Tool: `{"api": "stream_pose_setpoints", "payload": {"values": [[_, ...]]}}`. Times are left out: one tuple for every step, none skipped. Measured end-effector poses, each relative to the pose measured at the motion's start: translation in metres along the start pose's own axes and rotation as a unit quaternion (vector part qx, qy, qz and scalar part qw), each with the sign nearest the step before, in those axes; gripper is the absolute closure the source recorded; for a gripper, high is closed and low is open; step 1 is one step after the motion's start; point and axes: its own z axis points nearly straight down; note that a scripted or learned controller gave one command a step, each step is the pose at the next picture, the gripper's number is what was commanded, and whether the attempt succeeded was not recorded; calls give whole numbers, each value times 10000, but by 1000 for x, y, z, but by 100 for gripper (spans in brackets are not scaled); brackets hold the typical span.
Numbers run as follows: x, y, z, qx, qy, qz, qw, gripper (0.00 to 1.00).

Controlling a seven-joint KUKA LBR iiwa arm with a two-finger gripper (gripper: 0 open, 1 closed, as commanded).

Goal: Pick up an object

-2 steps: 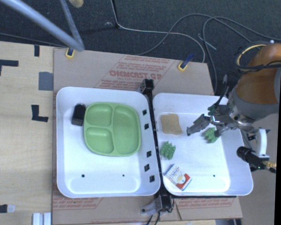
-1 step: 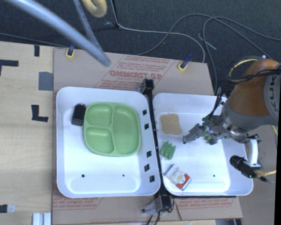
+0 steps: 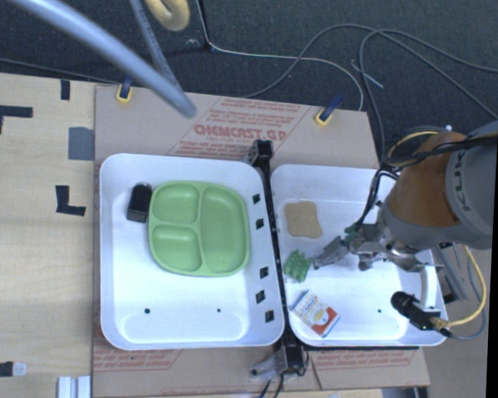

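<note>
My gripper (image 3: 328,255) hangs low over the right bin (image 3: 355,324), reaching in from the right. Just to its left lies a small green leafy object (image 3: 296,264), close to the gripper tip but seemingly apart from it. Further back in the same bin rests a tan square pad (image 3: 302,219). Near the bin's front edge sits a small white and red box (image 3: 315,313). The arm's grey wrist with its orange band (image 3: 424,195) covers the right side of this bin.
The left bin (image 3: 118,312) holds a green divided plate (image 3: 199,228) and a small black block (image 3: 139,202) beside it. A black divider (image 3: 268,237) runs between the bins. Cables trail over the dark floor behind.
</note>
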Motion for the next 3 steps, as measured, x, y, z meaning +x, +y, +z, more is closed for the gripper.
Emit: {"api": "stream_pose_setpoints", "payload": {"values": [[1, 1, -13, -14, 2, -9, 10000, 100], [12, 3, -64, -47, -4, -10, 10000, 100], [17, 5, -107, -48, -5, -10, 10000, 100]]}}
